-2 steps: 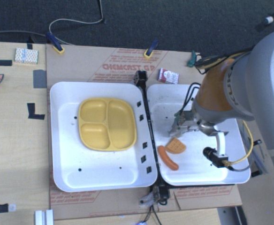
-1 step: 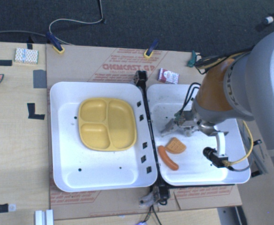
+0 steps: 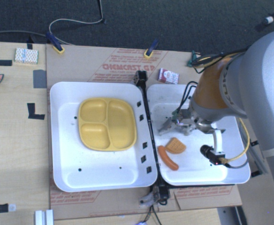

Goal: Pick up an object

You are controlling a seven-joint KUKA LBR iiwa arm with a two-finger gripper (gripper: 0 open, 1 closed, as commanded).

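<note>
White plastic forms two shallow bins set side by side on a cardboard-covered bench. Left bin (image 3: 62, 139) holds a yellow divided plate (image 3: 107, 124) with three compartments, lying flat near the bin's upper centre. Right bin (image 3: 235, 172) holds the graspable objects: an orange sausage-shaped toy (image 3: 168, 158) lying diagonally near the bin's lower left, and a tan waffle-like piece (image 3: 175, 146) just beside it, up and to the right, the two nearly touching. Grey arm with its orange band (image 3: 211, 86) reaches in from the right and descends over the right bin. Gripper (image 3: 172, 123) sits low in that bin, above the waffle-like piece and apart from it; its metal fingers (image 3: 165, 126) point toward the divider between the bins and appear spread, with nothing between them. Both toys lie on the bin floor, untouched by the fingers. Outside the bins, a small red-and-white packet (image 3: 167, 76) rests on the cardboard above the right bin, and two yellow-and-blue clamps (image 3: 55, 42) grip the far edge of the cardboard sheet.
</note>
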